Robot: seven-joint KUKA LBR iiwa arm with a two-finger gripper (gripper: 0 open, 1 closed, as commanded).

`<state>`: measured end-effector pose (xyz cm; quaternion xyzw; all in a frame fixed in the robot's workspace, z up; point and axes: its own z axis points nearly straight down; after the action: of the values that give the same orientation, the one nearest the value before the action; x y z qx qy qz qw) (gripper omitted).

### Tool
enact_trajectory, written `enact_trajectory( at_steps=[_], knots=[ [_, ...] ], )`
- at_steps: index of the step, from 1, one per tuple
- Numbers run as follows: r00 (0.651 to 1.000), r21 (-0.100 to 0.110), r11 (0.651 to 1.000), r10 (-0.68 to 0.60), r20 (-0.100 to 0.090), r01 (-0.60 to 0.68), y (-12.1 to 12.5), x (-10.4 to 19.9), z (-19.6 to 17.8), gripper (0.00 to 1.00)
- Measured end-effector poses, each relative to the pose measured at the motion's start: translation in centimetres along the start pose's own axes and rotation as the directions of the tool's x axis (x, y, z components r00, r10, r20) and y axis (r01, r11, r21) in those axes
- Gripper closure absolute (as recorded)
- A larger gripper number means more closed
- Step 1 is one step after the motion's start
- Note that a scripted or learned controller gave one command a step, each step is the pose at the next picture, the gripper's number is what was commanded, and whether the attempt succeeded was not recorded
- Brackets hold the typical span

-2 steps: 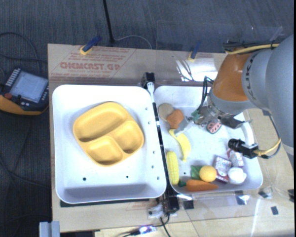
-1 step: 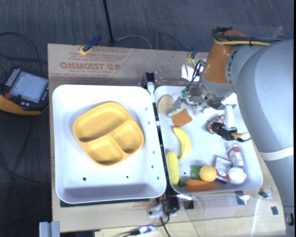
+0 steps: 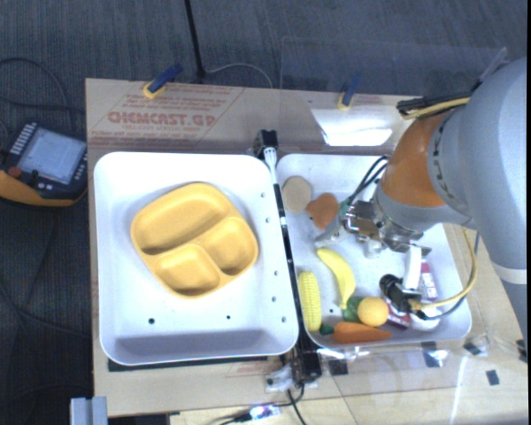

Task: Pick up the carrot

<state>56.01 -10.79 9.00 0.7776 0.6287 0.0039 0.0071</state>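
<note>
The carrot [image 3: 361, 332] is orange and lies flat along the front wall of the right bin [image 3: 451, 321], its thick end toward the left. A yellow lemon [image 3: 373, 311] rests just behind it, touching or nearly touching. My gripper [image 3: 361, 223] hangs over the middle of the right bin, below the orange wrist band [image 3: 413, 168]. It is well behind the carrot, close to a brown piece [image 3: 322, 209], and nothing shows in it.
In the right bin lie a banana [image 3: 339, 273], a corn cob [image 3: 309, 298], a beige round piece [image 3: 296, 189], a small green item [image 3: 350, 312] and a white bottle with a red label [image 3: 424, 282]. The left bin [image 3: 115, 326] holds a yellow divided plate [image 3: 193, 237].
</note>
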Motion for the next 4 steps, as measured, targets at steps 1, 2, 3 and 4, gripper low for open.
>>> enact_trajectory(
  at_steps=[1, 2, 3, 4],
  knots=[
    [0.999, 0.008, 0.999, 0.034, -0.001, -0.034, -7.3, -1.6, -0.2, 0.00],
    [0.999, 0.015, 0.999, -0.045, -0.002, 0.045, -0.4, 3.2, -16.2, 0.00],
    [0.999, 0.017, 0.999, -0.034, -0.002, 0.034, -8.3, 3.7, -17.9, 0.00],
    [0.886, 0.014, 0.886, -0.463, -0.010, 0.463, -8.6, 4.7, -16.0, 0.00]
  ],
)
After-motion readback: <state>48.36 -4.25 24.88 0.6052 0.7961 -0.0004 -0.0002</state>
